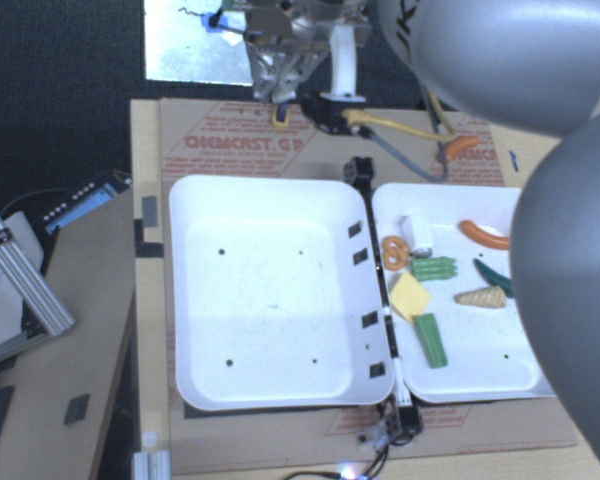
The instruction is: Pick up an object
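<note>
the grey arm (540, 58) bulks over the whole right side and hides the right edge of the right bin (460, 378). its gripper (280, 83) hangs at the far side of the scene, above the brown cardboard sheet (230, 143) and well apart from both bins; whether the jaws are spread or pressed together i cannot tell, and nothing shows between them. the left bin (270, 298) lies just beside the right one, with a black clipped strip (375, 288) along the seam between them. the tabletop (90, 338) is tan, dark floor beyond it on the far left, and a metal rail (20, 278) leans in at the left edge. the things to pick lie in the right bin (all on its left half): a green bar (430, 340) nearest, touching a yellow wedge (410, 296), then a tan cone (480, 297), a green bumpy piece (433, 268), an orange sausage (483, 234), a white block (417, 235), and an orange pretzel (395, 253).
</note>
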Robot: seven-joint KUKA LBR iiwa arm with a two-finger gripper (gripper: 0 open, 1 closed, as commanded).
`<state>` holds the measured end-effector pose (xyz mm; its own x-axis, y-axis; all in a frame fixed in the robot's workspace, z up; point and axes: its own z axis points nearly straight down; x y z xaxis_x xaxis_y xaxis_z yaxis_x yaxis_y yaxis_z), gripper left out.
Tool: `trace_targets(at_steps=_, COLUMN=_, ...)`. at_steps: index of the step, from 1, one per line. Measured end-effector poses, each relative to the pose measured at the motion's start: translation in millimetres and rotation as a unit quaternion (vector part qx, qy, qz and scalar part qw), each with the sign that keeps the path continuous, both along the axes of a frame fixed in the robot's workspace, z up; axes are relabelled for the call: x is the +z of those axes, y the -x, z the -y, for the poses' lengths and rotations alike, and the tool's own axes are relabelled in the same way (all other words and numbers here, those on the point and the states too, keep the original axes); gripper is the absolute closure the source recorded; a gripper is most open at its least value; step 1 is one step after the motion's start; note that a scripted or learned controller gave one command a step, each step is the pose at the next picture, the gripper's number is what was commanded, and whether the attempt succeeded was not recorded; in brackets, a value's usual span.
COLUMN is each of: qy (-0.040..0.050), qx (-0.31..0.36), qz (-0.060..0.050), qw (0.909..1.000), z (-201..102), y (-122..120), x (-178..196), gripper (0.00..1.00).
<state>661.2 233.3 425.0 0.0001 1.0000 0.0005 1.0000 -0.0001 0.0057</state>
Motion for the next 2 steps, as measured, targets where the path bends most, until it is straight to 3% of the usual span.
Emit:
trace_targets(at_steps=1, qy=0.0002, qx=0.001, qz=-0.001, qw=1.0000, z=-1, y=-8, x=3, gripper=1.00)
trace_targets(at_steps=2, qy=0.0006, qx=0.004, qz=-0.007, qw=1.0000, z=-2, y=112, x=-43, gripper=1.00)
